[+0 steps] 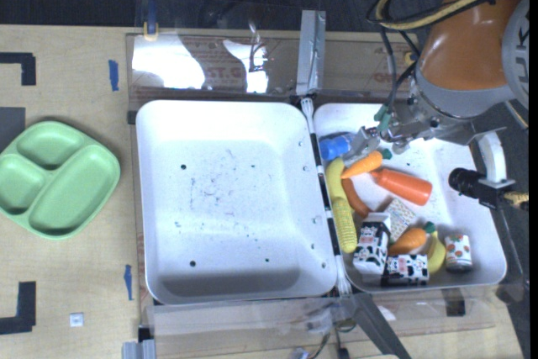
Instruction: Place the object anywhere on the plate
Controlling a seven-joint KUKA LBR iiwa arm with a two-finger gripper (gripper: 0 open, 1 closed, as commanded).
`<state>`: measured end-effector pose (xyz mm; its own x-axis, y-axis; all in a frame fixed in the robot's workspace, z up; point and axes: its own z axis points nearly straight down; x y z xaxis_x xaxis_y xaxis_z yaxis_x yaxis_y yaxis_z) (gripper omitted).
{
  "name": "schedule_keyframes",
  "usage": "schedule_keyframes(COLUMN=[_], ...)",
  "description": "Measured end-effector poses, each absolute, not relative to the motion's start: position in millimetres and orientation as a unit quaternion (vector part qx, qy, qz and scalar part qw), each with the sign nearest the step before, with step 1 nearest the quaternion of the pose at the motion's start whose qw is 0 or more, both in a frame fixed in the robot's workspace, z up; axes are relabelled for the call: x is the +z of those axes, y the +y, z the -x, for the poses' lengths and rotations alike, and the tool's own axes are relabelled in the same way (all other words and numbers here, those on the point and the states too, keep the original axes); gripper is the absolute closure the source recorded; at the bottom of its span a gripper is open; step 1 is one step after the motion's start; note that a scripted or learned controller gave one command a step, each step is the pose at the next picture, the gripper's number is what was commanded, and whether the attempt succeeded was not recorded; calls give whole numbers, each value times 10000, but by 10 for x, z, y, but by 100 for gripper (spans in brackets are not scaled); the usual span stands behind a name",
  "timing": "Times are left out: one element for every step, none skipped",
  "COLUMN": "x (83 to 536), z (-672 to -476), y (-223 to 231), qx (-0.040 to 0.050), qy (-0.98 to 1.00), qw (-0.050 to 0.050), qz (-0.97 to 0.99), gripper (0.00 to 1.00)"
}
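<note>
Hand [382,134] sits low over right bin [487,265], upper right of frame, just above small carrot [363,164]; finger state cannot be told. Green plate [55,178] at far left on worktop [67,97].

Glossy green plastic plate [55,178], matt pale wooden bench [76,71], smooth speckled white plastic bins [227,181].

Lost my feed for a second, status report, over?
Gripper low over right bin, fingers unclear. Toy food there, including orange carrot. Green plate far left, outside the bins. Left bin lies between.
</note>
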<state>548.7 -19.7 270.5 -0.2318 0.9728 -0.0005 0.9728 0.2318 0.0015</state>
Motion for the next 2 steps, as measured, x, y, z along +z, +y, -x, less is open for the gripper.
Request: schedule_keyframes(x=[3205,3307], z=[-5344,-5355], y=[219,227], qx=[7,12], qy=[7900,7907], qw=[11,28], qz=[-6131,-6121], gripper=[0,100])
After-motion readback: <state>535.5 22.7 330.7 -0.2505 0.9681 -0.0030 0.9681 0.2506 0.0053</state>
